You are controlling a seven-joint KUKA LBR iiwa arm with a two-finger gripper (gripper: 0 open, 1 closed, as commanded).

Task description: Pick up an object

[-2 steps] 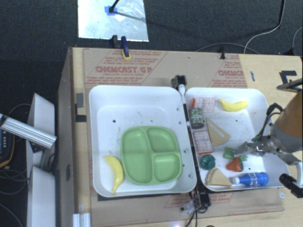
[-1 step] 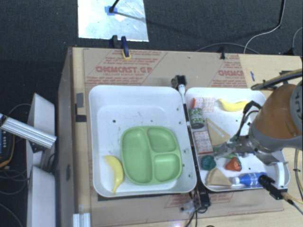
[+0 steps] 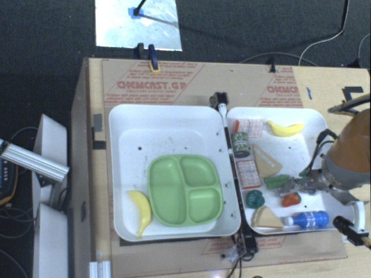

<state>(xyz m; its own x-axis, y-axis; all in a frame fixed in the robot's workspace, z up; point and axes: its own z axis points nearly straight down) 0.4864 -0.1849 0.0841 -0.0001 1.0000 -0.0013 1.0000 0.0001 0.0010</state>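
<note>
My gripper [image 3: 306, 181] hangs low over the right bin [image 3: 316, 119], reaching in from the right below the arm's orange band. Just left of it lies a dark green object [image 3: 277, 182], and just below it a small red-orange object [image 3: 291, 200]. Around them sit a teal object [image 3: 254, 198], a blue bottle [image 3: 306, 219], a tan wedge [image 3: 265, 217], a beige wedge [image 3: 266, 161], a patterned card [image 3: 247, 173], a small can [image 3: 240, 144] and a yellow banana [image 3: 284, 128]. Nothing is visibly held.
The left bin [image 3: 133, 126] holds a green divided plate [image 3: 185, 189] and a second yellow banana [image 3: 141, 210] at its front left. A black divider [image 3: 229, 155] runs between the bins. The arm's body covers the right bin's right edge.
</note>
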